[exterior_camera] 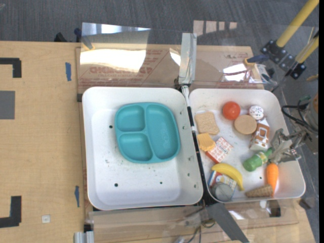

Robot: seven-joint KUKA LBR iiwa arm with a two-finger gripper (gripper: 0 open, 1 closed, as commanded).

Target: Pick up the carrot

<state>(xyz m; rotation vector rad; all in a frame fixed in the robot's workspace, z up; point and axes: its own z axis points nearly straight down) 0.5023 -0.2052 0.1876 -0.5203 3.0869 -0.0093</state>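
At 4 o'clock in the right-hand shallow white plastic bin [291,105], your small orange tapered carrot [272,176] lies on the floor, not lifted. Metal pincer [283,151] sits just above it at 1 o'clock, w/ nothing visibly between its tips; can't tell how far open. Grasp & lift both left, I'd judge.

This looks like a robotics lab: a plywood surface [40,151] marked with black tape squares [11,68] carries two shallow white plastic bins [101,186], screened by clear acrylic panels [121,49]. Yellow metal stand legs [301,15] with black clamps rest on grey carpet [152,4].
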